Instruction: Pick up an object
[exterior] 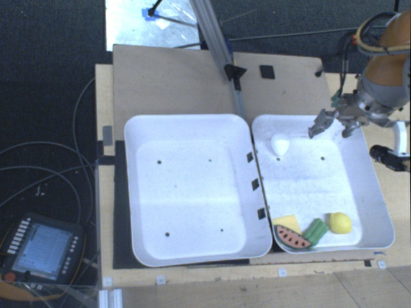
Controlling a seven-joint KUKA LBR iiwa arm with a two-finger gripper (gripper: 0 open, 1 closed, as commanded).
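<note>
Dark carpet surrounds the bench (pixel 192 82) I am running from afar, with a control pendant (pixel 42 246) lying on the floor at lower left and cables looping beside it. On the bench, the left bin (pixel 138 133) holds nothing I can make out. Across the divider, the right bin (pixel 379 197) carries all the candidates: a white object (pixel 280 145) near its far left corner, and along the near edge a yellow wedge (pixel 288 222), a watermelon slice (pixel 293 237), a green piece (pixel 315 230) and a lemon (pixel 340 222) clustered close together. At far right, the gripper (pixel 334 124) hangs over the right bin's far rim, fingers spread apart with nothing between them, well apart from the near-edge cluster and nearer to the white object. By my reading, the pick has not yet been made: every item rests in the bin, and the approach, closing and lift are all left to do.
</note>
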